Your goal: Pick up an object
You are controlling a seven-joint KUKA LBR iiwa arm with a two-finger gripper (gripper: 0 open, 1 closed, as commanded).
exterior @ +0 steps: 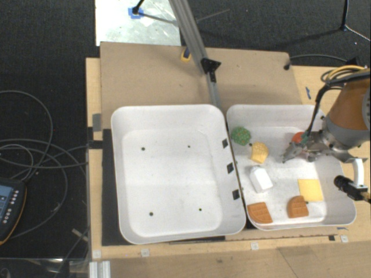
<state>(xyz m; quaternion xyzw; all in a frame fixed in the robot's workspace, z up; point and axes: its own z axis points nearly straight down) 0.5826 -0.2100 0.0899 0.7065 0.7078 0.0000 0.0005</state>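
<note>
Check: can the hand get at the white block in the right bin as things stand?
Probably yes. The white block lies apart from its neighbours, nothing over it, and the hand sits in the same bin, just to the block's right.

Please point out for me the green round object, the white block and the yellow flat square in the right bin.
green round object [241, 135], camera view, centre of its top.
white block [261, 179], camera view, middle of its upper face.
yellow flat square [311, 189], camera view, middle of its flat face.
</note>
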